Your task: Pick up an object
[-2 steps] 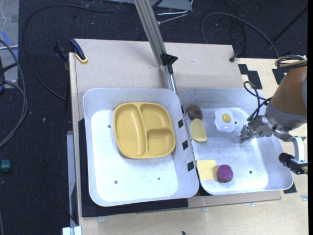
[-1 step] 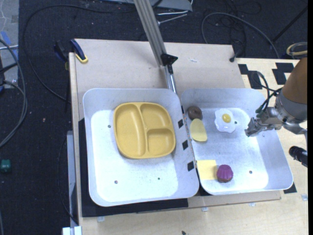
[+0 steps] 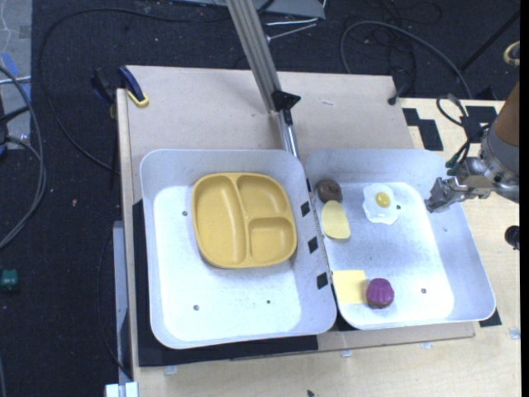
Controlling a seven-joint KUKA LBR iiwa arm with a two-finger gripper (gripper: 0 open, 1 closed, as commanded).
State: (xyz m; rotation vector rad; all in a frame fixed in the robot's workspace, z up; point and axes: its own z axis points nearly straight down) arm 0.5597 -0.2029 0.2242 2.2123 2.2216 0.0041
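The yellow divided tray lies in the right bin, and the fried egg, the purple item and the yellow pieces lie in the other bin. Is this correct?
Not quite. The camera view shows the yellow divided tray in the left bin. The fried egg, the purple item and the yellow pieces lie in the other bin, the right one, as you said.

Right bin's (image 3: 463, 259) right half lies open; five small items crowd its left.

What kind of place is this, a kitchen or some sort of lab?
Most likely a robotics lab. Two white bins sit on a bench holding toy food, like a fried egg, beside a yellow divided plate. Cables trail over the dark floor, and the arm's tool reaches in.
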